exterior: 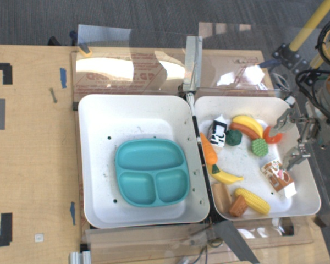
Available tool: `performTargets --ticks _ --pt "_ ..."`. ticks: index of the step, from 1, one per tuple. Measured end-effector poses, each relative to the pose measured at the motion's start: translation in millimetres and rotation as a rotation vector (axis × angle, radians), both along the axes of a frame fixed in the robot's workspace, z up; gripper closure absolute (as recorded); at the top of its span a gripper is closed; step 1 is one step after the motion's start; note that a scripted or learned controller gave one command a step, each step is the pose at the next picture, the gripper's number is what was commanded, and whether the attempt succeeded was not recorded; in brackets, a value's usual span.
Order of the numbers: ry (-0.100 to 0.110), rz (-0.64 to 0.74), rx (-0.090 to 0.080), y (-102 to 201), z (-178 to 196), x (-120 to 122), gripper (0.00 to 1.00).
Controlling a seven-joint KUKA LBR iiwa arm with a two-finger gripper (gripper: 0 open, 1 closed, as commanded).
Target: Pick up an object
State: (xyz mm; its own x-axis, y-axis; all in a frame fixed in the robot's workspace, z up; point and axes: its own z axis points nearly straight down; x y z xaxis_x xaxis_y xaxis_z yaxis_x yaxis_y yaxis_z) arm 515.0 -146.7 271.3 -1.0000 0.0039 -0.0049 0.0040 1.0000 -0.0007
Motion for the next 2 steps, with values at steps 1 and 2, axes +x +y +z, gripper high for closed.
performTargets --ticks 1,2 --pt "0.009 0.195 0.003 -27.0 -118.2 14.3 0.0" --pt "-0.006 0.239 -0.003 -43.2 -182.4 -6.7 0.0"
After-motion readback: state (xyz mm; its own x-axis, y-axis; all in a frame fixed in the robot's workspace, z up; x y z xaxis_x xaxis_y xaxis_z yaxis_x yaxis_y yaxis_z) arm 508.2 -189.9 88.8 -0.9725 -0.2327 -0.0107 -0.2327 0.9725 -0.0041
